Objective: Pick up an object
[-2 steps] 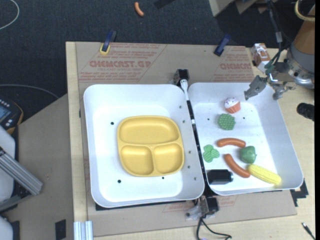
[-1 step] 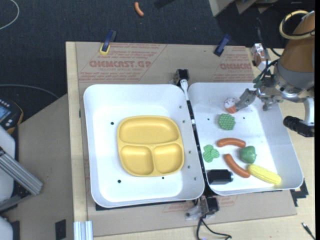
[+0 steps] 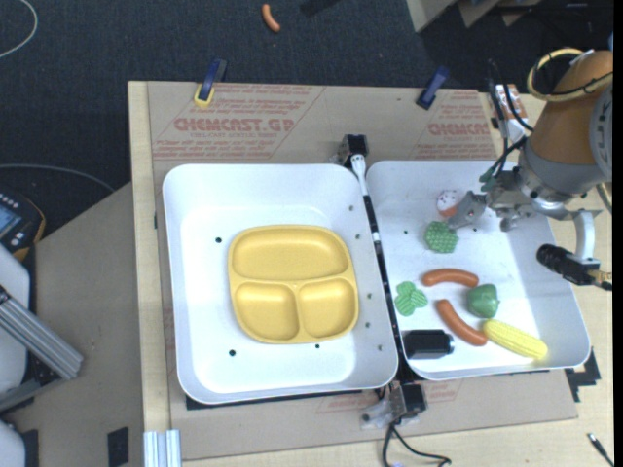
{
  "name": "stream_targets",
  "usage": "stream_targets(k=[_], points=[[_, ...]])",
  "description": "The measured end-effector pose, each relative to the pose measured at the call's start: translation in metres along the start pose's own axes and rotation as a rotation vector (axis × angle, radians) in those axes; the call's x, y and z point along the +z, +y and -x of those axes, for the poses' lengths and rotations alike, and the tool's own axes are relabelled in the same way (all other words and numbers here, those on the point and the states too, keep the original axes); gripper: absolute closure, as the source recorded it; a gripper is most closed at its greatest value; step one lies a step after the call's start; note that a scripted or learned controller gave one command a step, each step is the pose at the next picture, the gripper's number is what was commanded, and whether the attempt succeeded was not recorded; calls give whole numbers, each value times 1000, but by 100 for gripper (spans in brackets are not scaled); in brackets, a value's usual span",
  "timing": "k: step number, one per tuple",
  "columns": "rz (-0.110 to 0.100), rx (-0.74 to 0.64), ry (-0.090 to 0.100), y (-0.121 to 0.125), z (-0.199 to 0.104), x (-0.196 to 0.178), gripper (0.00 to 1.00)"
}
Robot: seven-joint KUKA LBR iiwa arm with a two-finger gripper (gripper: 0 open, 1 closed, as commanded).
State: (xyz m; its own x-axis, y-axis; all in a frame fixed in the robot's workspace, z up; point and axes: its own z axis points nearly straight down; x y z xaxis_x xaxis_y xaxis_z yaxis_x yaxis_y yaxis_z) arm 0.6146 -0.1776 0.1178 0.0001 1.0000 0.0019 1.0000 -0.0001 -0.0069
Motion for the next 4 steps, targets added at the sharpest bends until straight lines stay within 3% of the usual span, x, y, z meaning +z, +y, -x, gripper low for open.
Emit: stream_targets(k=[1, 2, 4], points=[[15, 0, 2, 5, -1, 28, 0], [27, -2, 0, 8, -2, 12, 100], [16, -1, -5, 14, -4, -107, 100]])
